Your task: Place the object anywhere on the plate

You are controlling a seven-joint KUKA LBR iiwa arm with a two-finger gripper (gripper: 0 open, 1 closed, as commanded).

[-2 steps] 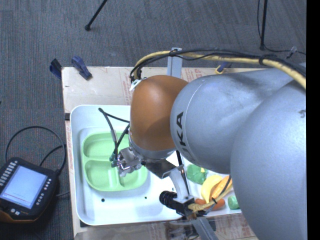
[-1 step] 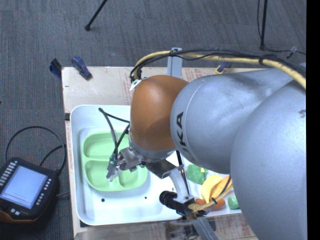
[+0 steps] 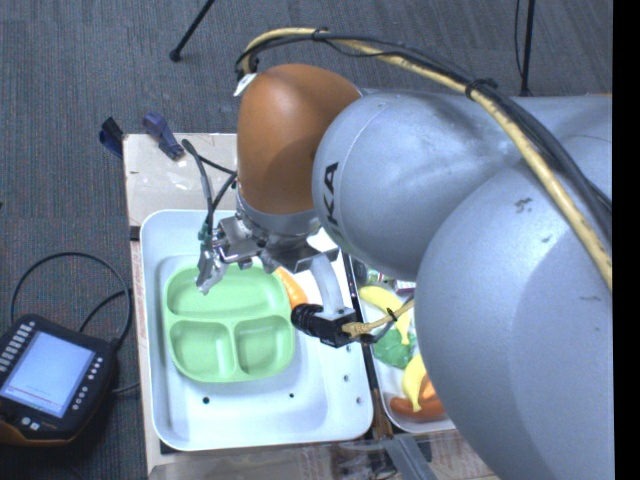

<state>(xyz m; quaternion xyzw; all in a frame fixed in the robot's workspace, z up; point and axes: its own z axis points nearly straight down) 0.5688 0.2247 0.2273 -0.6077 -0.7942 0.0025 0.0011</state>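
A light green plate (image 3: 232, 330) with three compartments lies in the left white bin (image 3: 180, 418). My gripper (image 3: 207, 276) hangs over the plate's far left rim, at the edge of the large back compartment. I see nothing held at its tip. An orange object (image 3: 292, 288) lies just off the plate's right rim, partly hidden under the arm's wrist.
The grey arm (image 3: 450, 268) covers most of the right bin. There a yellow banana (image 3: 378, 298), a green item (image 3: 396, 350) and an orange-red item (image 3: 420, 404) show. A black cable fitting (image 3: 318, 324) hangs beside the plate's right edge. A teach pendant (image 3: 50, 373) lies on the floor at left.
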